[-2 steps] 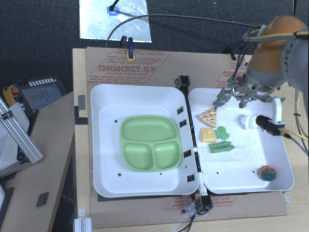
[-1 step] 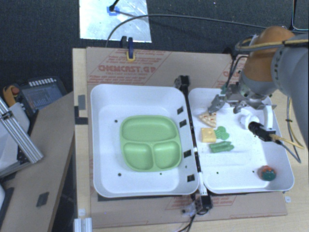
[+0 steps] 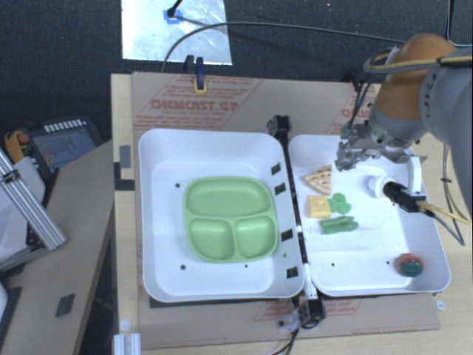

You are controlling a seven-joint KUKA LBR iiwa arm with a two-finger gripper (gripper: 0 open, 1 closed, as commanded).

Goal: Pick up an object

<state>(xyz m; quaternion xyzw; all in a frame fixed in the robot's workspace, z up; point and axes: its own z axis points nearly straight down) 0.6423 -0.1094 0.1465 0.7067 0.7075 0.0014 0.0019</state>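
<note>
A flat tan triangular wedge (image 3: pixel 319 177), speckled with small dark dots like a toy pizza slice or cracker, lies in the right bin (image 3: pixel 369 251) close to its left wall. The gripper (image 3: pixel 345 161) hangs just beside the wedge's upper right corner. It is a dark metal head at the end of the grey arm (image 3: pixel 443 117), and from this angle I cannot tell how far open it is or whether it has hold of anything. Just below the wedge sits a small, smooth yellow block (image 3: pixel 318 206). A knobbly round green piece (image 3: pixel 339 201) touches the block's right side, and a ridged green pod (image 3: pixel 339 225) lies lengthwise beneath them. Well apart, in the bin's near right corner, rests a round toy (image 3: pixel 408 265) in red, orange and teal. The left bin (image 3: pixel 159 198), of the same glossy white plastic, holds a pale green plate (image 3: pixel 229 219) with three rounded compartments.
</note>
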